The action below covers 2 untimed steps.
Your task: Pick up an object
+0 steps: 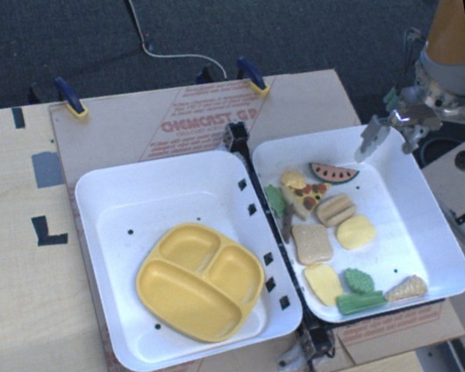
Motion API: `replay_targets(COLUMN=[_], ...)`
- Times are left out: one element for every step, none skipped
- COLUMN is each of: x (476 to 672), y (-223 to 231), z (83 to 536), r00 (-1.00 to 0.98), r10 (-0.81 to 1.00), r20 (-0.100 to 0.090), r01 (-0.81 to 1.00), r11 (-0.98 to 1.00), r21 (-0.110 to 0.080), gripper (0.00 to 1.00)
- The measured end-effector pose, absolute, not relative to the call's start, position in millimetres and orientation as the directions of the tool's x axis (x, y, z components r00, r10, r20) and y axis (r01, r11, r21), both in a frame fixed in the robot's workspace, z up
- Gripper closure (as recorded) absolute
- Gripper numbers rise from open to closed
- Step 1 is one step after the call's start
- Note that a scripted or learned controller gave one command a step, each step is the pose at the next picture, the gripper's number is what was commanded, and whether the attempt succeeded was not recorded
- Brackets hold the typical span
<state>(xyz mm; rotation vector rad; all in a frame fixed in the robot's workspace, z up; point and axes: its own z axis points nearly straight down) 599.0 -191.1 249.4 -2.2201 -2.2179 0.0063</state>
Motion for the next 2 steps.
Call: replay_targets(x=[592.8, 651.1], y=[-185.0, -161.1], z=[137.6, 96.2], r00=[0.001, 0.002], r10=[1.000, 1.000], r20=[0.003, -0.002], r01=[1.000, 1.000], r11=[-0.001, -0.002], r21=[-0.016, -0.005], gripper=[0.00, 0.00])
